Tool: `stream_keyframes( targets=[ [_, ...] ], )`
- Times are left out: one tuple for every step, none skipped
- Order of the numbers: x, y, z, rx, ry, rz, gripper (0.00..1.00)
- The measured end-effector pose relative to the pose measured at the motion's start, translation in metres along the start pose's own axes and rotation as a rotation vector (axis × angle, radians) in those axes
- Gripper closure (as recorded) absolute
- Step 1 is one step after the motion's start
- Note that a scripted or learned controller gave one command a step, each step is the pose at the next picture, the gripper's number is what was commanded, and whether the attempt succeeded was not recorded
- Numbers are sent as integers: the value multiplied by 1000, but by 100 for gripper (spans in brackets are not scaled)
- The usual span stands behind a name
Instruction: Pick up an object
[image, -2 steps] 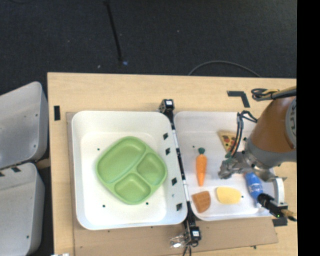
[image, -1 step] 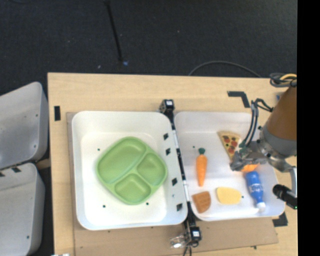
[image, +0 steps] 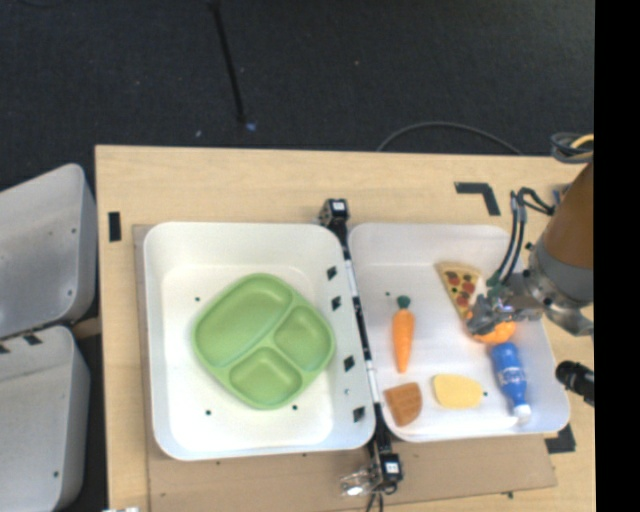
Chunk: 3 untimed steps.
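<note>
Two white bins sit side by side on the bench (image: 120, 180), their inner walls touching along a seam with black clips. From where I stand, the left bin (image: 160, 420) carries a green divided plate (image: 262, 340) lying flat near its middle, with bare white floor all round it, widest toward 12 o'clock and 9 o'clock.

Over the seam, the right bin (image: 420, 245) is the crowded one. A toy carrot (image: 402, 338) lies lengthwise near its left wall, green top toward 12 o'clock. At 6 o'clock from it, in the near-left corner, rests a brown bread-like piece (image: 404, 402), and just beside that a pale yellow slice (image: 457, 391). A pizza wedge (image: 460, 285) lies at 2 o'clock from the carrot, its tip pointing down toward the gripper (image: 490, 318).

The gripper is low over the bin's right side, right against an orange object (image: 497, 331) just beyond the pizza tip. Whether its jaws are spread or pinched I cannot tell; the fingers blur into that object. A blue bottle (image: 510, 375) lies directly at 6 o'clock, close under the orange thing, white cap toward the near wall. The bin's right wall is close by at 3 o'clock, leaving little room there; the upper half of the floor, toward 12 o'clock, is open.
</note>
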<state>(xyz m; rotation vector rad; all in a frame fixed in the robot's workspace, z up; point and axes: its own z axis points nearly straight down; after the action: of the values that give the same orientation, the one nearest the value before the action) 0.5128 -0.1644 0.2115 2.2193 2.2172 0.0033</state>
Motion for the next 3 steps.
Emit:
stream_keyframes(
  targets=[
    [51,2,-15,1,2,-8,100],
    [105,1,-27,1,2,-9,100],
    [152,10,-21,2,2,-8,100]
  ],
)
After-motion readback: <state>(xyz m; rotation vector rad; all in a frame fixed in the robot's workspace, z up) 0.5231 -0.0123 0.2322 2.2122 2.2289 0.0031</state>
